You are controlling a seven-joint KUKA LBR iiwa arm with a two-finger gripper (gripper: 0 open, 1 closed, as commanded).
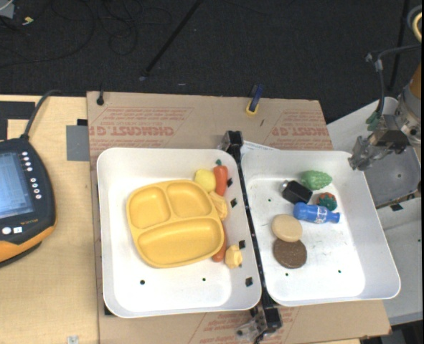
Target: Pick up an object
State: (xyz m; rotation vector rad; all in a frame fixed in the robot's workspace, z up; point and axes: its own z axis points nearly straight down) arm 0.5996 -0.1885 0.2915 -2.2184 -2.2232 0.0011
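A bench rig seen from above: the claw [362,156] hangs at the rt edge of the scene, just outside the upper-rt rim of the right bin [373,264], w/ the arm's grey body rising up and to the rt behind it; whether it is wide or narrow can't be told from here, and nothing shows in its grip. Down and to the left of the claw, inside the right bin, lie six small items in a loose cluster: nearest, one green lump [316,178]; then one black block [296,192]; one dark teal piece [328,200]; one blue bottle [316,213] on its side, long axis approx. left-right, cap end pointing rt; below it one tan disc [287,228] touching one brown disc [290,254]. Further left, past the dividing rims, the left bin [118,278] bears one yellow three-compartment tray [176,223], tilted slightly, w/ small yellow and orange-red toy foods [213,180] just beside its rt edge, top and bottom. Far left of the claw, off the bins, one control pendant [11,199] w/ a lit screen rests on the bench.
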